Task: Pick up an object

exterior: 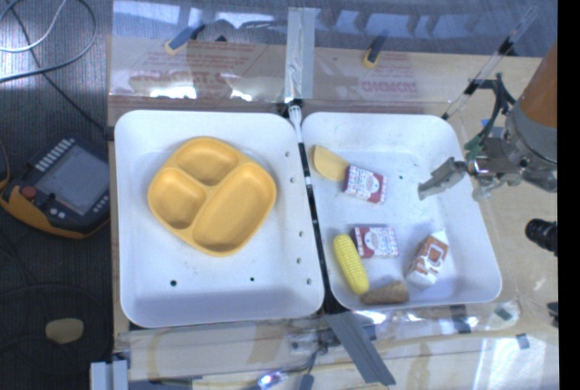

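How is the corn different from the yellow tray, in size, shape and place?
The corn is small and the tray is much larger. The corn is a thin cob with a bumpy surface, while the tray is a wide, smooth dish split into three compartments. The corn lies in the right bin, near its left wall, and the tray sits in the middle of the left bin. Both are yellow.
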Robot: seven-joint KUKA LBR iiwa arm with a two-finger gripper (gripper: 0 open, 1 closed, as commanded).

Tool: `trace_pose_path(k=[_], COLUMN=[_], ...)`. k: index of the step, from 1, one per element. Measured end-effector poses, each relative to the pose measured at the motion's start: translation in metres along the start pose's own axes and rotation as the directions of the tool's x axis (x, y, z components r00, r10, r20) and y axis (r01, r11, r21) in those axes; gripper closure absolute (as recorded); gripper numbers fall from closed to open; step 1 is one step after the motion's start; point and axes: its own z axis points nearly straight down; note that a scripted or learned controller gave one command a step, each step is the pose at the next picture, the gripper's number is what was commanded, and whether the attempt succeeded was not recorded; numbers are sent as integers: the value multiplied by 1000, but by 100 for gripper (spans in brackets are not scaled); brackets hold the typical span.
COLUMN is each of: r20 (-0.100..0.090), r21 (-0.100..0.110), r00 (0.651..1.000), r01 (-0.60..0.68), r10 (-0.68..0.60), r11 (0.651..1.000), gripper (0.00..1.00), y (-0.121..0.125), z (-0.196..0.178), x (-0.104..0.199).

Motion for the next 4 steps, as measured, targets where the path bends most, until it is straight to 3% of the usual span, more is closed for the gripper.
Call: trace_pose_path(k=[1,2,3,4], r20=[-2,0,10,5], r21=[2,2,-21,-18], r00=[947,982,1000,1000], r01=[-322,-191,-16,-16], r10=[322,191,16,17], r11=[947,982,1000,1000], gripper=[0,0,0,100], y=[-21,-21,-15,-14], z=[98,103,182,175], x=[-31,-33,-33,-32])
